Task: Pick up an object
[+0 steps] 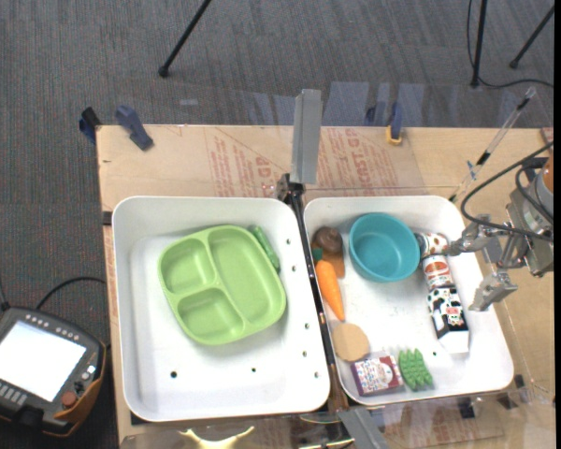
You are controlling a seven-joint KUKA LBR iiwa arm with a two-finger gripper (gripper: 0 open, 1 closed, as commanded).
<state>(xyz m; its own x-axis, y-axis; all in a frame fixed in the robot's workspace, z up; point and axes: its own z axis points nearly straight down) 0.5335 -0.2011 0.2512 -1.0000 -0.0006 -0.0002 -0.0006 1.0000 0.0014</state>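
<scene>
Two white bins sit on the table point(168, 162), the right bin point(491, 363) beside the gripper point(491, 269), jaws apart, no label readable.

Red print on cardboard sheet point(355, 162), upside down, unreadable.
</scene>
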